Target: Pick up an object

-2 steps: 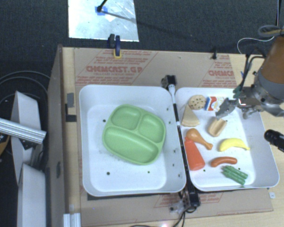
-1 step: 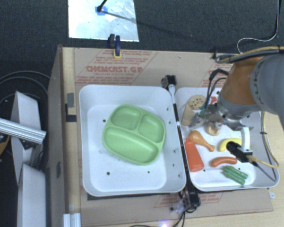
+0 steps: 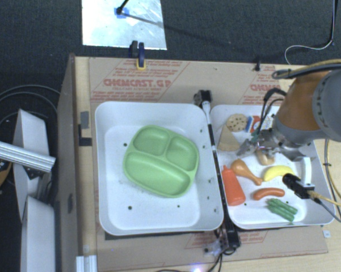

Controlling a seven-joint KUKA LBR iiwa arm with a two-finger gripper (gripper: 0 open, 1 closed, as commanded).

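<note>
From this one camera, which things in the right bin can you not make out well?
- Gripper: seen from above, the wrist covers it, so whether it is open or shut is unclear.
- Small pale piece under the wrist: partly covered, so I cannot name it.
- Red and blue items beside the cookie: too small, and cables cross them.
- Right bin: the arm hides its far right corner.
</note>
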